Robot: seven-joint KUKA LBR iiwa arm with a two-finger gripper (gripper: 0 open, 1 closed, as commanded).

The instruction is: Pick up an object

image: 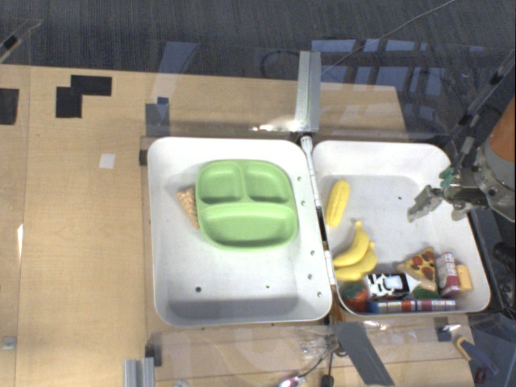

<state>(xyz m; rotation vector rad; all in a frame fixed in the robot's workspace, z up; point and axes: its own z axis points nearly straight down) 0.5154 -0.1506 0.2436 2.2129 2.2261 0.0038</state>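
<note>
Gripper (pixel 439 202): hangs over the right bin (pixel 379 164) near its far-right wall, above bare floor; fingers spread open, nothing between them.
Why there: likely poised to drop onto the toys, which lie crowded in the corner below the fingers.
Nearest pick: pizza slice (pixel 419 264) and can (pixel 447 274), just below the fingers.
Further left: corn cob (pixel 337 201), one; bananas (pixel 355 254), one bunch.
Left bin (pixel 173 301): one green plate (pixel 245 203), well left of the fingers.
Bins: two.

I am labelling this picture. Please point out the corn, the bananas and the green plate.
corn (pixel 337 201), camera view, middle of the cob.
bananas (pixel 355 255), camera view, middle of the bunch.
green plate (pixel 244 202), camera view, ridge between its compartments.
</note>
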